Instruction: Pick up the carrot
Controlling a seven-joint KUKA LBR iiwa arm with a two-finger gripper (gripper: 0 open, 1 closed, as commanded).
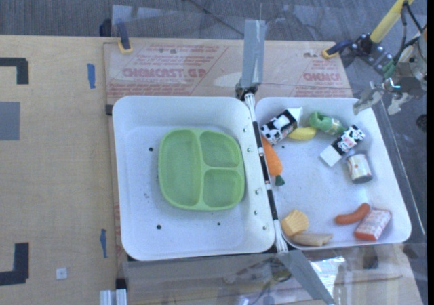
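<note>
**Carrot tucked against the bin wall, pick not yet made**

The carrot (pixel 272 159) lies flat in the bin (pixel 319 181) with the toys, pressed along the wall it shares with the neighbouring bin. Its orange body runs from just under the cow box (pixel 279 125) to its dark green tip, which points toward the cheese (pixel 294 221). Whether the jaws are released or clenched I cannot tell, so I can't place the carrot relative to them. It looks like a small plastic toy, so likely light, rigid and a bit slick, and it tapers, so it could squirt out of a pinch near the tip. The best hold looks to be across the thick orange middle. The wall crowds one side, leaving little room for a jaw there.
</note>
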